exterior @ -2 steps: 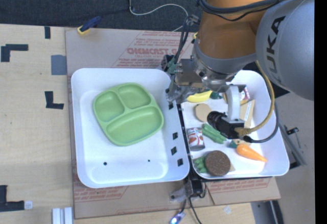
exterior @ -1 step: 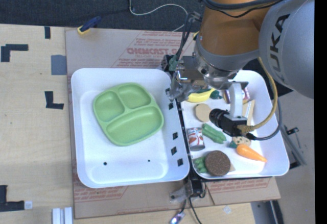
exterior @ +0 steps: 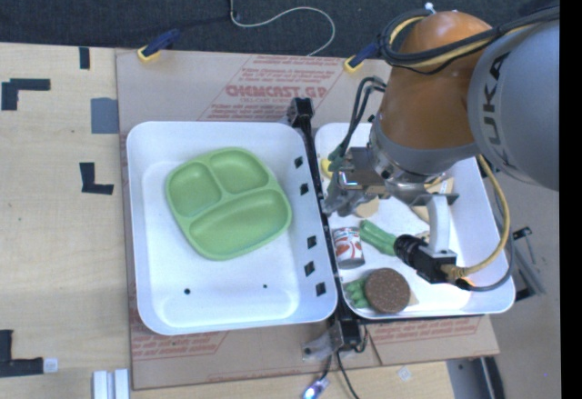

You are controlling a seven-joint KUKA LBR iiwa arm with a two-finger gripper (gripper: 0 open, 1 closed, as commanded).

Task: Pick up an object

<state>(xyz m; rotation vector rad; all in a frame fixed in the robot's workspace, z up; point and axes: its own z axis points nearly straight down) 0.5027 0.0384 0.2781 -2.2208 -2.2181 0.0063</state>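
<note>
Arm: reaches in from right, wrist low over right bin (exterior: 473,226), near the wall shared with left bin (exterior: 145,234).
Gripper (exterior: 346,195): down close to the bin floor, by the dividing wall; open or closed, cannot tell, tips masked by wrist body.
Held item: none visible in the grip; no claim of a grasp.
Candidate targets: small can (exterior: 346,245) with red-and-white label, lying just below the gripper; green stick-shaped piece (exterior: 376,234) beside the can; brown disc (exterior: 386,290) toward the near corner, resting partly on another green item.
Left bin contents: green divided plate (exterior: 229,203), well apart from the gripper.
Stage (judged): at or near descent onto a target in right bin, lift not yet done.
Risk 1: can on its side, likely to roll out when squeezed, cause being round wall and off-centre closure.
Risk 2: contact with dividing wall, cause being gripper so near it.
Risk 3: can and green piece lying close, so a pinch on both or neither.
Risk 4: empty lift, cause being closure beside the target.
</note>
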